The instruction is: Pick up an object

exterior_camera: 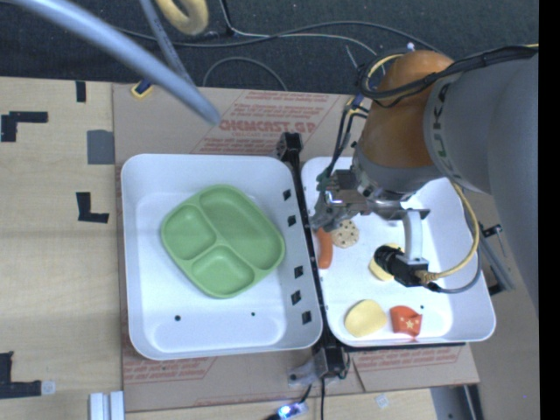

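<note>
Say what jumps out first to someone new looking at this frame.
First, the grey arm with its orange band, reaching in from the right and hanging over the right white bin. Next, the green three-compartment plastic plate, lying alone in the middle of the left white bin. Then the small toy foods in the right bin: a pale yellow lump beside a red strawberry-like piece near the front edge, and a speckled round cookie under the wrist.

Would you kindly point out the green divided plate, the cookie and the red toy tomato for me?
green divided plate (222, 239): camera view, on its central ridge.
cookie (346, 233): camera view, on its speckled top.
red toy tomato (406, 320): camera view, on its red body.
</note>
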`<action>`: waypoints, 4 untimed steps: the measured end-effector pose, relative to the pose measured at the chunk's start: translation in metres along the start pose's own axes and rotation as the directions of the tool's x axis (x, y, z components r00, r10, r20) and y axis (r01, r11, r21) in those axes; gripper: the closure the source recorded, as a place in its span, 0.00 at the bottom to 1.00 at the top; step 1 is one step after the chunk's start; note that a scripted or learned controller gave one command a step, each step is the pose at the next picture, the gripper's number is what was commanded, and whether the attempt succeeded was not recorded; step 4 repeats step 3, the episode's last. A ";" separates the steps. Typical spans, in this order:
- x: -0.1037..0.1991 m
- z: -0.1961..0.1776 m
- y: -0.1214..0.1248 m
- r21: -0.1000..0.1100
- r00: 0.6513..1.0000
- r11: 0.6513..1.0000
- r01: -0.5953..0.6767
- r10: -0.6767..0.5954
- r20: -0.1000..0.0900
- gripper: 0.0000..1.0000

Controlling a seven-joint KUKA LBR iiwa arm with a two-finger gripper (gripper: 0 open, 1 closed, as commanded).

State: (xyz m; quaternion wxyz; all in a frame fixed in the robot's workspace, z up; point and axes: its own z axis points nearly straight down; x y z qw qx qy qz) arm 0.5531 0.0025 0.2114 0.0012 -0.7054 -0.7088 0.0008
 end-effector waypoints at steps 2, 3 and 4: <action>0.100 -0.001 -0.013 -0.001 1.000 1.000 0.002 -0.002 -0.001 1.00; 0.096 -0.001 -0.013 0.000 1.000 1.000 -0.002 0.002 0.001 0.00; 0.096 -0.001 -0.013 0.000 1.000 1.000 -0.002 0.002 0.001 0.00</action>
